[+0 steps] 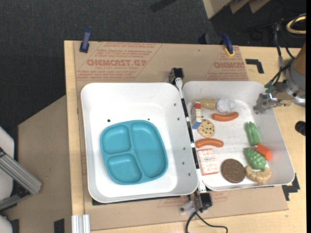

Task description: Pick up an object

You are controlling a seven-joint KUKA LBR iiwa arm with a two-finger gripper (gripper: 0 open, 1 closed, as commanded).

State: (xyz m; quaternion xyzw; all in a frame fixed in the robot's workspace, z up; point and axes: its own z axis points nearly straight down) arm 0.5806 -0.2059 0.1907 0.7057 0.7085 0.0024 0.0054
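The right white bin (279, 144) holds several toy foods: two sausages (225, 116) (209, 142), a chip cookie (206, 128), a brown round patty (233, 170), a green pickle (251, 133), an orange carrot piece (264, 150), a green leafy piece (255, 158) and a beige lump (259, 174). My gripper (265, 102) hangs over the bin's far right corner, to the right of the upper sausage and apart from every item. Nothing shows in its grasp.
The left white bin (97, 101) bears a teal divided plate (133, 151). A red-and-white card (206, 160) and a small carton (197, 115) lie along the right bin's left wall. A clear cup (225, 105) and a beige piece (209, 103) sit at its far side.
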